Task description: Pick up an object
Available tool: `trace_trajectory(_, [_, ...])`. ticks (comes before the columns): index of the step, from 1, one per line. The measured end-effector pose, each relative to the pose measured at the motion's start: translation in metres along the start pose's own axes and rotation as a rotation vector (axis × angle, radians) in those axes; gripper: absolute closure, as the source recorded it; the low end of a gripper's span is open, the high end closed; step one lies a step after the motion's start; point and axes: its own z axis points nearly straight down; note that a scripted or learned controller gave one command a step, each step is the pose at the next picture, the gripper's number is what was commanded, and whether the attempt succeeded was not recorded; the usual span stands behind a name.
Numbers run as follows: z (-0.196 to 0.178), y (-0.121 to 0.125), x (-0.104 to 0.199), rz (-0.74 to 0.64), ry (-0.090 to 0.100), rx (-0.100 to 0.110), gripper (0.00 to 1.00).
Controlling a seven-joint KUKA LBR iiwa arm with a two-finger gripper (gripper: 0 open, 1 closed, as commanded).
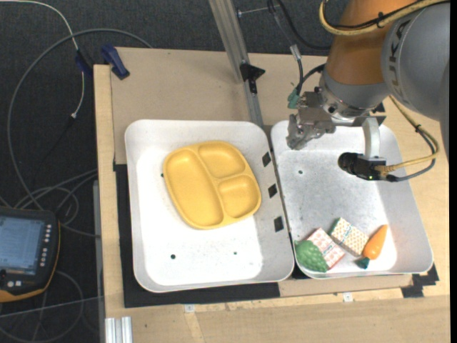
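Note:
Several small objects lie together at the near end of the right bin (314, 184): a green leafy toy (310, 254), a patterned box (327, 246), a second patterned box (349, 235) and an orange carrot (375, 241). My gripper (303, 132) hangs over the far left corner of that bin, well away from the cluster, with nothing seen in it. The orange and grey arm (371, 34) reaches in from the upper right.
A yellow divided plate (212, 183) lies in the left bin (146, 213). A metal post (232, 34) rises behind the bins. A black camera unit (357, 164) with a cable hangs over the right bin. Cables and a tablet (25, 245) sit off the bench at left.

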Motion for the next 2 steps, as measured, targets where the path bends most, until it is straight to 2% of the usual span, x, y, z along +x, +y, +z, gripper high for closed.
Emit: trace_trajectory(2, [-0.008, -0.002, 0.099, -0.001, 0.000, -0.004, 1.00])
